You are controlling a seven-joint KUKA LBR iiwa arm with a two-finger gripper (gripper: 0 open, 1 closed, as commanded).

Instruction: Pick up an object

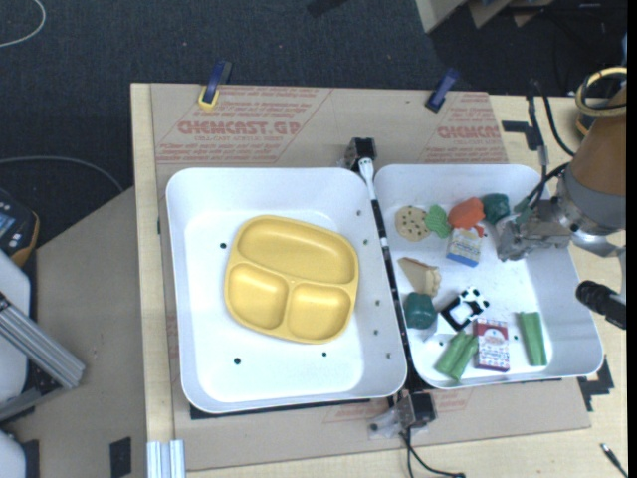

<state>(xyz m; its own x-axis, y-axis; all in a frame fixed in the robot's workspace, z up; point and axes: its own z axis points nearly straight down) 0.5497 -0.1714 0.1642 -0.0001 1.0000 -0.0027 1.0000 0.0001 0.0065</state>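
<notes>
My gripper hangs low over the upper right part of the right bin, at the end of the grey arm with the orange band. Just to its left lie a small blue and white box, an orange-red toy and a dark green piece. Further left are a round cookie and a green leafy piece. A tan wedge, a teal cup and a black and white die sit mid-bin. I see nothing held in the gripper.
A yellow divided plate lies in the left bin. Along the right bin's front edge lie a green cylinder, a red box and a green stick. Bare bin floor shows below the gripper.
</notes>
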